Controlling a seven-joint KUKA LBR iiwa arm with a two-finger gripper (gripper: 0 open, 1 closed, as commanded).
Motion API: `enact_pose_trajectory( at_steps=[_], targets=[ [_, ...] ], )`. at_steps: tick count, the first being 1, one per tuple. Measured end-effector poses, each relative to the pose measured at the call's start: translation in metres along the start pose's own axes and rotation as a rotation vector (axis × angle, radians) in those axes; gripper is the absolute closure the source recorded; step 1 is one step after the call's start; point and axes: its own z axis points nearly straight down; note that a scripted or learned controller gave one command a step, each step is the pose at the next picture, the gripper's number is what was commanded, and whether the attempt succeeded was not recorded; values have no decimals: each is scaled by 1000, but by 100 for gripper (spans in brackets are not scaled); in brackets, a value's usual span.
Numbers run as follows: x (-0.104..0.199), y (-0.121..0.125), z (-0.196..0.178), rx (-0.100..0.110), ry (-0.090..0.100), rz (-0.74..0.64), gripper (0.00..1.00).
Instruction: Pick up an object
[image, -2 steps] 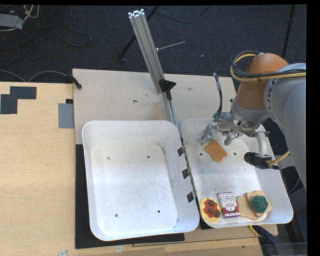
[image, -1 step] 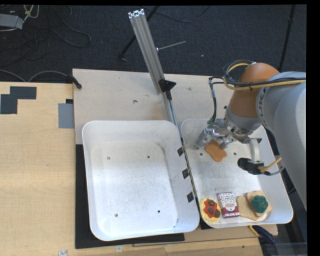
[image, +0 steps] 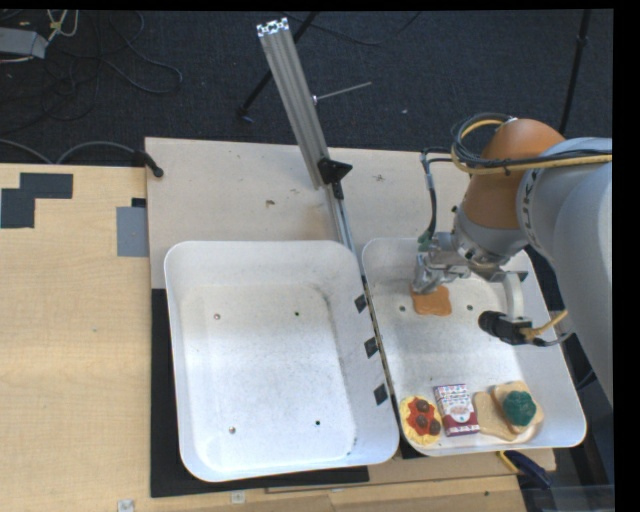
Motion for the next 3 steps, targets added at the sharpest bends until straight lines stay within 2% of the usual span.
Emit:
enact_pose_trajectory(
  at_steps=[1,2,3],
  targets=[
    [-6,4,-45,1,0,2,100],
    [-11,10,-107,-1,0,1,100],
    [-11,10,-110,4,0,-3,100]
  ],
)
